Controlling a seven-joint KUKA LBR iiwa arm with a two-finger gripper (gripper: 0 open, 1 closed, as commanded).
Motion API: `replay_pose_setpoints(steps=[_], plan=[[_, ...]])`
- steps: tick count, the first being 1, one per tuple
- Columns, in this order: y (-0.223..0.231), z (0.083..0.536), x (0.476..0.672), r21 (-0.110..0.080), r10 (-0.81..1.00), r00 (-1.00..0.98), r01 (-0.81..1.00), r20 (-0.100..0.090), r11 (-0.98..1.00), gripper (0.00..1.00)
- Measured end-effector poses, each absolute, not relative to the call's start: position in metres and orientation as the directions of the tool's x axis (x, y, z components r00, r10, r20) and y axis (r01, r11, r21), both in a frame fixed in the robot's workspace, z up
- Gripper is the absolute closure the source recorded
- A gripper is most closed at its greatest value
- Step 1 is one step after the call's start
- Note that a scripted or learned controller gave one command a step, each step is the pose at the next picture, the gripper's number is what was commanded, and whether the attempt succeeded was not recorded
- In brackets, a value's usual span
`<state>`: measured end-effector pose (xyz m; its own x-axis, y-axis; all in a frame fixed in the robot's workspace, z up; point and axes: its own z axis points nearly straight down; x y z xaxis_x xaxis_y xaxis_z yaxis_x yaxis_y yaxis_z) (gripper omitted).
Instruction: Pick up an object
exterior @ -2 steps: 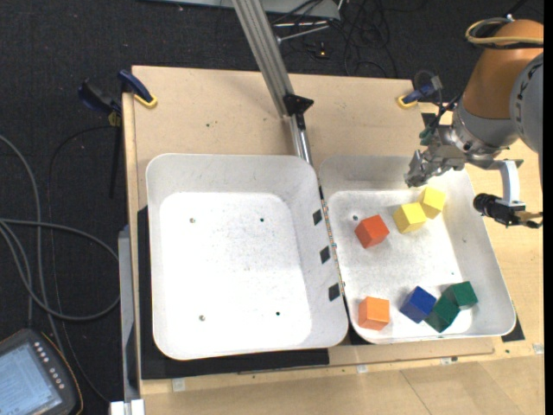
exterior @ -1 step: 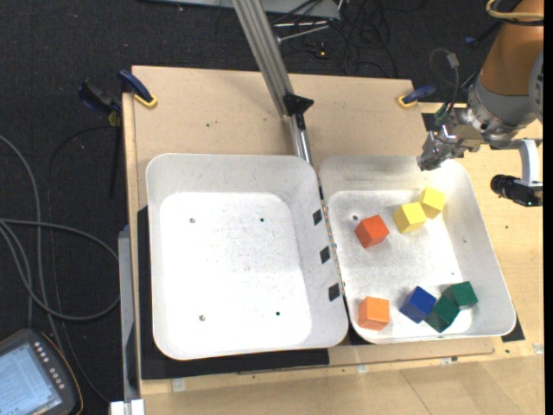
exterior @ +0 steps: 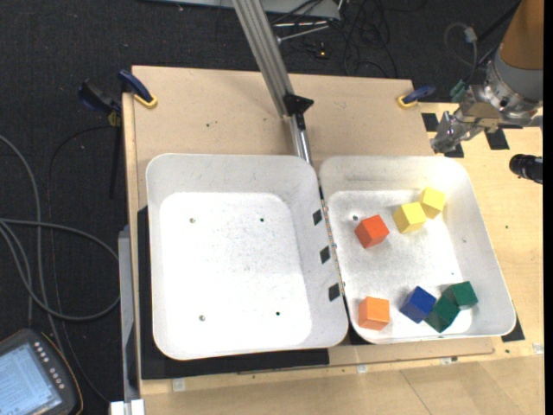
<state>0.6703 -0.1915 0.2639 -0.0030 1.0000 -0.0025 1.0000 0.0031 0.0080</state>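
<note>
My gripper hangs above the bench just past the far right corner of the right bin, with nothing visible between its fingers. Inside that bin lie two yellow blocks side by side near the far right. A red-orange block sits to their left. Along the near edge are an orange block, a blue block and two green blocks touching each other.
The left bin stands beside the right one, joined by black clips along the divide. A slanted metal pole runs from the top down to the bins' far edge. Clamps sit at the bench's far corners.
</note>
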Motion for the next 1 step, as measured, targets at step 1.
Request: replay_pose_setpoints(steps=[1], plan=[[-0.1417, 0.2505, 0.6621, -0.001, 1.0, -0.007, 1.0, 0.001, 0.007, 1.0]])
